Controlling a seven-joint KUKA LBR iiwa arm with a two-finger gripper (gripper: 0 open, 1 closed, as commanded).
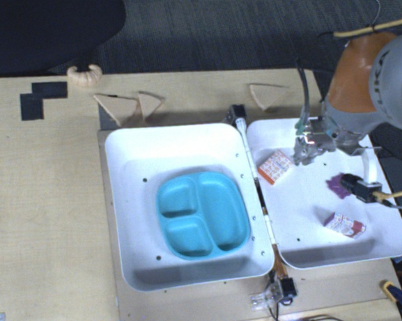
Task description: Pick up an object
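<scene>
In the right bin [376,246] lie three small things. A red and white patterned packet [273,167] is near the bin's left wall. A purple piece [337,185] sits in the middle. A small white and red wrapper [346,225] lies towards the front. My gripper [303,151] hangs over the back of the right bin, just right of the patterned packet and apart from it. Nothing shows in its grasp.
The left bin [131,197] holds a blue divided tray [202,213]. A ridge [256,186] separates the two bins. The grey arm with its orange band [362,83] comes in over the right bin's back right corner.
</scene>
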